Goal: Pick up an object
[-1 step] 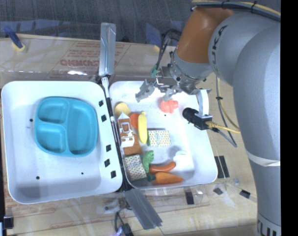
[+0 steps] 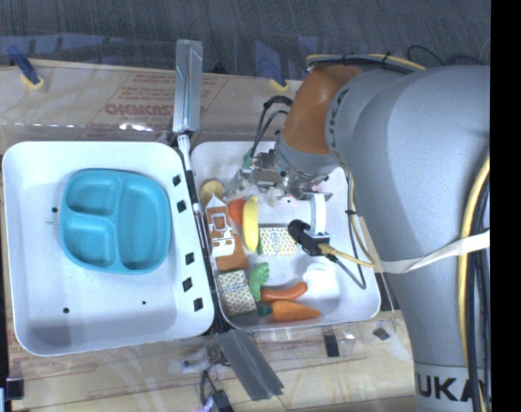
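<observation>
Banana [image 2: 251,224]: lies upright in right bin [image 2: 363,303], carrots [image 2: 287,302] at its 5 o'clock. Gripper [image 2: 262,177] at its 12 o'clock; grip state cannot be told.

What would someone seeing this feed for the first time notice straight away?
First the big grey arm with its orange band, filling the right side and bending down over the right bin. Next the bright blue divided plate lying alone in the left bin. Then the clutter of toy food along the right bin's left side: two carrots, a yellow banana and a small carton.
</observation>
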Tool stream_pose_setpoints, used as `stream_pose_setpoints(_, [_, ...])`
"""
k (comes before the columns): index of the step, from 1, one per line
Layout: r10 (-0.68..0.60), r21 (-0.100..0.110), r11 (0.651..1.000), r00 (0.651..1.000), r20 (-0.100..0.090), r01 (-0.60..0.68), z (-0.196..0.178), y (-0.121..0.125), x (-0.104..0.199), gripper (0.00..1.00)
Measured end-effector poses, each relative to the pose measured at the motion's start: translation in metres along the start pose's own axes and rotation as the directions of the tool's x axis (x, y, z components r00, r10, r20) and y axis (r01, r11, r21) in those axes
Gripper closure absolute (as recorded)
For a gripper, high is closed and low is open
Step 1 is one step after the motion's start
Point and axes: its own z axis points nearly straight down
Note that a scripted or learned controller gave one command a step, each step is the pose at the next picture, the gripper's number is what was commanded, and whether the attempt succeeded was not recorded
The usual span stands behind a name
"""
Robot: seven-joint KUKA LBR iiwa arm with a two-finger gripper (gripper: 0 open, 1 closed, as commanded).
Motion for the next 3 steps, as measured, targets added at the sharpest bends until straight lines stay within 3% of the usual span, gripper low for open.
stream_pose_setpoints(1, [-0.004, 0.002, 1.000, 1.000, 0.000, 0.004, -0.010, 0.000, 0.001, 1.00])
stream_pose_setpoints(2, [0.082, -0.002, 0.997, 0.997, -0.001, -0.082, -0.002, -0.033, -0.017, 1.00])
stream_pose_setpoints(3, [-0.241, -0.001, 0.970, 0.970, 0.000, 0.241, -0.116, -0.043, 0.011, 1.00])
